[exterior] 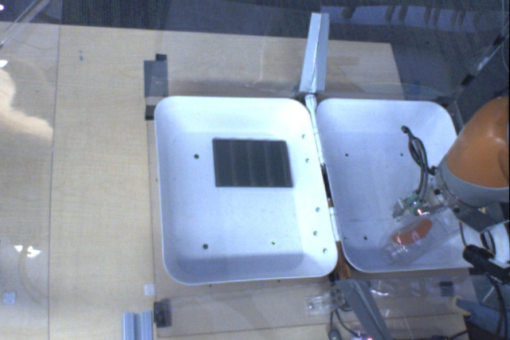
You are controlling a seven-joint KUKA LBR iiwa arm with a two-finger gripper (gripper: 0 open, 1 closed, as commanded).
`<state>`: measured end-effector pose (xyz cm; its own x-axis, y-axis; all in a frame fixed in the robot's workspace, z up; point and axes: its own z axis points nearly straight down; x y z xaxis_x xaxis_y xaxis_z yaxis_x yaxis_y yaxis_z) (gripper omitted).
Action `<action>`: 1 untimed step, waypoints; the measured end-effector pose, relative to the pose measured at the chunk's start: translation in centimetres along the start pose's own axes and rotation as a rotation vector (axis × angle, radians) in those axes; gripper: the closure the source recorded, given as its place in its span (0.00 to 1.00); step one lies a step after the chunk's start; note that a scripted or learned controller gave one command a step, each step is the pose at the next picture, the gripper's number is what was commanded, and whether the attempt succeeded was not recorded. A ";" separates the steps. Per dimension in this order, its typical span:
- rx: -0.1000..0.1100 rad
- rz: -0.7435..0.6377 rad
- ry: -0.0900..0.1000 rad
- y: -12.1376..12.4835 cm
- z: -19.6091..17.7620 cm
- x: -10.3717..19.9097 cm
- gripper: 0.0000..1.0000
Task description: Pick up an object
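The wooden surface (96,171) spreads under everything, reaching far to the left of the pincer and carrying two shallow white bins side by side. The left bin (183,251) is the one farther from the pincer; a dark ribbed rectangular mat (252,163) lies flat near its middle, well to the pincer's left and a little above it in the view. The right bin (358,131) is the one the pincer works in, its rim touching the left bin's rim along the seam between them. A grey upright strip (314,52) stands behind that seam, up and to the left of the pincer.

The arm (482,155) enters from the right, its orange band rounded and bright just up and right of the pincer, with a dark cable (414,147) curling off its near side, directly above the pincer.

The pincer (416,207) sits low in the lower right part of the right bin, a cluster of small metal and green parts. How far it is open cannot be made out, and nothing can be seen between its tips.

Just below the pincer, very close to it, lies a small clear packet with a reddish-orange object inside (412,236), resting on the bin floor near the front wall. Whether the pincer touches it cannot be told.
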<state>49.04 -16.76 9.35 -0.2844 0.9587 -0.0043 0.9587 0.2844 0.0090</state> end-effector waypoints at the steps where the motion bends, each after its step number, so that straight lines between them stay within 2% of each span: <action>1: 0.002 0.321 -0.002 -0.7 -12.0 -3.8 0.00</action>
<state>49.31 -20.58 21.32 0.0324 0.9995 -0.0032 0.9994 -0.0324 0.0081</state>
